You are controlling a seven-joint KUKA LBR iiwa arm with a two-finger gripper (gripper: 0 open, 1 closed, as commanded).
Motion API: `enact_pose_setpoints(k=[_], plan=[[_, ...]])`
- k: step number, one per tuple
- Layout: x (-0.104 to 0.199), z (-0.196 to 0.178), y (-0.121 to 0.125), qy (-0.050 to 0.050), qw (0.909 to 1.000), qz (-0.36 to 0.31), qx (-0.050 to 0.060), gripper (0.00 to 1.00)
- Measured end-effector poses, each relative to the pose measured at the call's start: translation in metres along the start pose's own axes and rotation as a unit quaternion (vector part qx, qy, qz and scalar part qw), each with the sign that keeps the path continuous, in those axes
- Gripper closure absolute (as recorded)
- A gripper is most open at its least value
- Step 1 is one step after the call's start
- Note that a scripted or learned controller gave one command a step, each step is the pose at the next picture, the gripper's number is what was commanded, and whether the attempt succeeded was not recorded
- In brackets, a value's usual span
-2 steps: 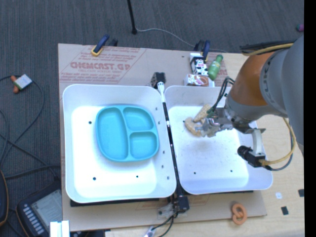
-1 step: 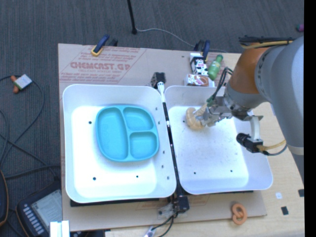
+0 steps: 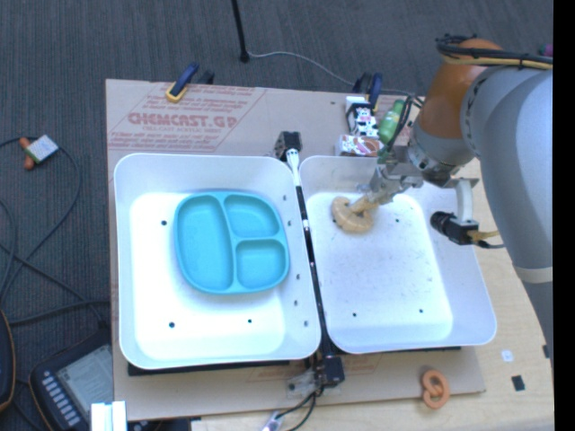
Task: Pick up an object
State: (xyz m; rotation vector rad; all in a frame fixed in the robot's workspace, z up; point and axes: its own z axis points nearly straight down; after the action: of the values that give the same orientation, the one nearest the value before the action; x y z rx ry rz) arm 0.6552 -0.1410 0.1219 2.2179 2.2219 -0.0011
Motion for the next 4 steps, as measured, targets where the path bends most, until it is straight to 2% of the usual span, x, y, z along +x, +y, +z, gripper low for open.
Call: enact_pose_setpoints(k=[1, 2, 3, 4], plan=[[0.0, 0.0, 0.0, 0.0, 1.0, 0.0, 0.001, 0.0], [0.012, 0.035, -0.098, 0.0, 1.0, 0.001, 0.0, 0.0], [0.011, 0.025, -0.096, -0.001, 1.0, 0.001, -0.003, 1.0], [0.076, -0.064, -0.04, 0.001, 1.0, 0.0, -0.001, 1.0]])
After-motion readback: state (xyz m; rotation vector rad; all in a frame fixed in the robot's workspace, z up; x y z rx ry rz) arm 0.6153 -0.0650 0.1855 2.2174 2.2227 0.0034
